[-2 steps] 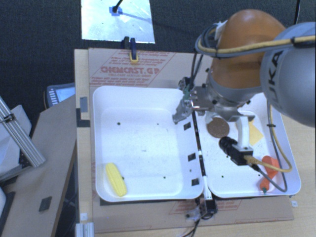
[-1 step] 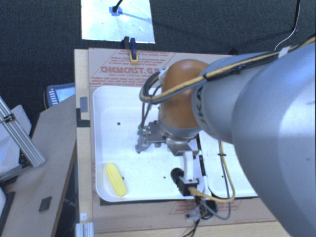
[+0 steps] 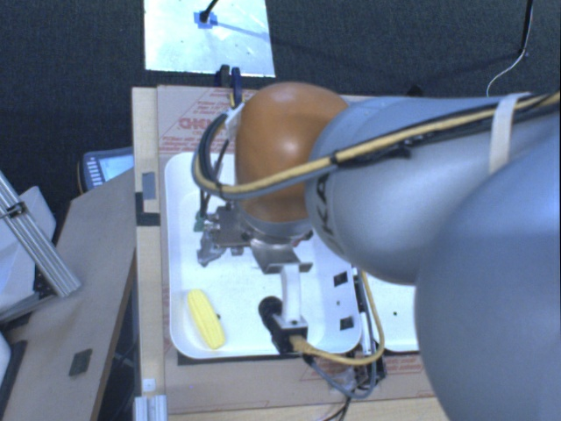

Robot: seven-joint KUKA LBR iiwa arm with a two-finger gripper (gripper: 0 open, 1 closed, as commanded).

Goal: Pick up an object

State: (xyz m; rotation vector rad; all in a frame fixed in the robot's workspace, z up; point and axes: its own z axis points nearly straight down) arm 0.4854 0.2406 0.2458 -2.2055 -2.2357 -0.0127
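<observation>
The arm [image 3: 421, 200] reaches in from the right, low over the left bin [image 3: 175, 261]. Its gripper [image 3: 209, 248] hangs mid-bin, and I can't make out its grip. One corn [image 3: 206, 317] lies near the front-left corner.

Red printed letters are showing on the cardboard sheet [image 3: 180, 117] lying under the white bin [image 3: 178, 235]. The big word is beginning with "CHO"; the smaller lines are looking too blurred to read.

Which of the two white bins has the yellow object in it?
The bin on the view's left: the yellow object lies near its front corner. The other bin is mostly hidden behind the arm.
</observation>
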